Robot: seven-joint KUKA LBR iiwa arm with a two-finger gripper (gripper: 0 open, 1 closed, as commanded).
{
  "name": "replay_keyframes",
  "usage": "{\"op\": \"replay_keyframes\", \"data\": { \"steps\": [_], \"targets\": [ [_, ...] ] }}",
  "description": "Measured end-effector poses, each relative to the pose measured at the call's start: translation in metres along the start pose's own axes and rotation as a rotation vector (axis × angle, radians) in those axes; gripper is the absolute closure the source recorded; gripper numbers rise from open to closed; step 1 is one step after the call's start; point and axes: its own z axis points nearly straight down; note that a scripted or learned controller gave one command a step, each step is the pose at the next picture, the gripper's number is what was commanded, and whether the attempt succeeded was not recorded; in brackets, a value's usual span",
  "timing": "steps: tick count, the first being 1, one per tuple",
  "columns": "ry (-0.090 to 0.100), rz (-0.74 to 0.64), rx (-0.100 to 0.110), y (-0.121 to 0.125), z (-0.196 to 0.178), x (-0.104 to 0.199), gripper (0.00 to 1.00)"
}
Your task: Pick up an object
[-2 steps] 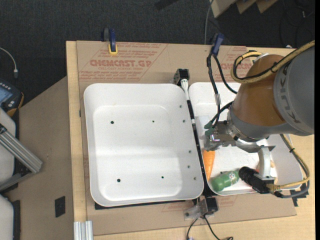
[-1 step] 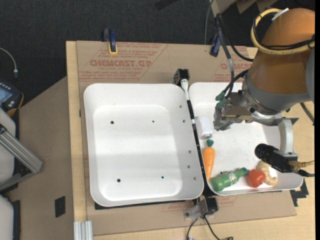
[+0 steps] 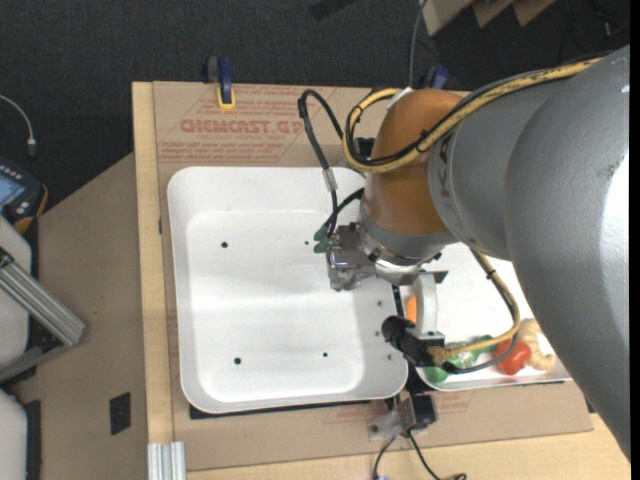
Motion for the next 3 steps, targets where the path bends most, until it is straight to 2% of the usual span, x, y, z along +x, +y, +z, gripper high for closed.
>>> {"op": "replay_keyframes", "data": {
  "steps": [1,2,3],
  "targets": [
    [-0.002,0.005,-0.013,0.066,-0.001,0.006,1.0],
    [-0.003,0.002,-0.01,0.059,0.095,0.073,1.0],
    [-0.002,0.007,-0.008,0.059,0.091,0.07,0.0]
  ]
}}
